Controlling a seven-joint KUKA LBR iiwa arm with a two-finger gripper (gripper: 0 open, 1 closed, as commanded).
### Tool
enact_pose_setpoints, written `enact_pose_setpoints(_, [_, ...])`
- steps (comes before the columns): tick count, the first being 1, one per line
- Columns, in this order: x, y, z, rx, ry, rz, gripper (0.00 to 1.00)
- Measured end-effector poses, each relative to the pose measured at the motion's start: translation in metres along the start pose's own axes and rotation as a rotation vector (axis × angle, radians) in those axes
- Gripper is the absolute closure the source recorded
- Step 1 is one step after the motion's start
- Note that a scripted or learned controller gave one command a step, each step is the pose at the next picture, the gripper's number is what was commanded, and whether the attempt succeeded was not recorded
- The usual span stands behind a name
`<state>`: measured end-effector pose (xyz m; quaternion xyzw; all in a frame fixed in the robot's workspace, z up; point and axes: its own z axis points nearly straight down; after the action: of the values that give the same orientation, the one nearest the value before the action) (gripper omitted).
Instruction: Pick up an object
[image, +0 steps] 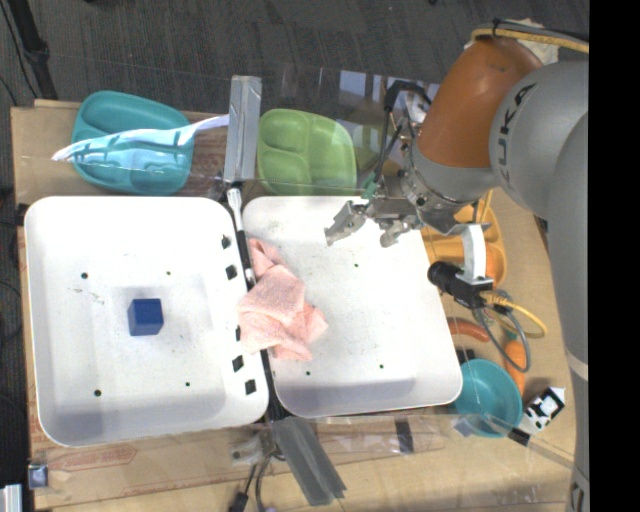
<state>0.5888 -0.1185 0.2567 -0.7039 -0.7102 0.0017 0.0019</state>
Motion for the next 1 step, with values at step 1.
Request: enact_pose_setpoints(1, [0.0243, -0.0092, 0.1614, -0.003, -0.001, -0.164, 0.00])
